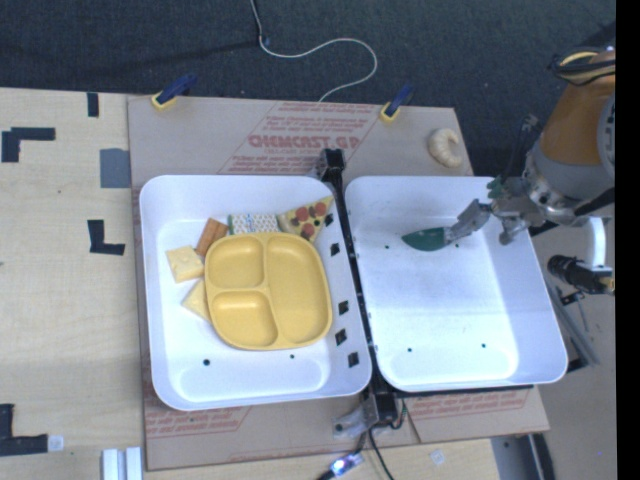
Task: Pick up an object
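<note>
The green thing (426,238) lies in the right bin (455,313), near the top of it, on the white floor. It looks like a small dark green scoop or leaf, flat and smooth, fatter on the left end and thinner on the right. Its long side runs left to right, tipped up a little toward the right. The gripper (468,223) sits just to the right of the green thing and a bit higher in the picture, at the thin end. It looks like the tip is touching that end or is just beside it, but I cannot tell for sure. I also cannot tell if the gripper is spread wide or squeezed tight, because the grey tip is small and blurry. So I cannot say it holds the green thing. The arm (570,158) comes in from the right side. To grab the green thing, the gripper likely needs to go a little left and down over its middle. The left bin (165,368) has a yellow plate (268,290) with three parts, and some small food toys (255,223) next to it.
</note>
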Controlling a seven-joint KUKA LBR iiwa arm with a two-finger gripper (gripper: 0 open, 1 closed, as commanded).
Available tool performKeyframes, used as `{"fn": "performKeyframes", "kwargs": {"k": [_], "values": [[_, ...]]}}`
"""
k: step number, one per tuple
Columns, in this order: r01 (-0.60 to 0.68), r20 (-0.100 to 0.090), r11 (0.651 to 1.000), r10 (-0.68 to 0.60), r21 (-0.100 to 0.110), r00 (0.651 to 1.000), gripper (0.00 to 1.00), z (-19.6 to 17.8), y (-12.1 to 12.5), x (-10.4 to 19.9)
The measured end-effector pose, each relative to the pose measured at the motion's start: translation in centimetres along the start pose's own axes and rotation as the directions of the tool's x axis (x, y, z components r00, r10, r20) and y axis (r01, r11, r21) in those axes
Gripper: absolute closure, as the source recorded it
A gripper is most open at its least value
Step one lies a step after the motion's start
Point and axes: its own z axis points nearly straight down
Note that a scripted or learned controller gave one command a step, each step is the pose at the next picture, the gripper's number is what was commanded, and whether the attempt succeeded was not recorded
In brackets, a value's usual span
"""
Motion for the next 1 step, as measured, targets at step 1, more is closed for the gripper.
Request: {"fn": "performKeyframes", "kwargs": {"k": [1], "values": [[0.003,0.003,1.000,-0.003,-0.014,1.000,0.00,-0.85,0.33,0.00]]}}
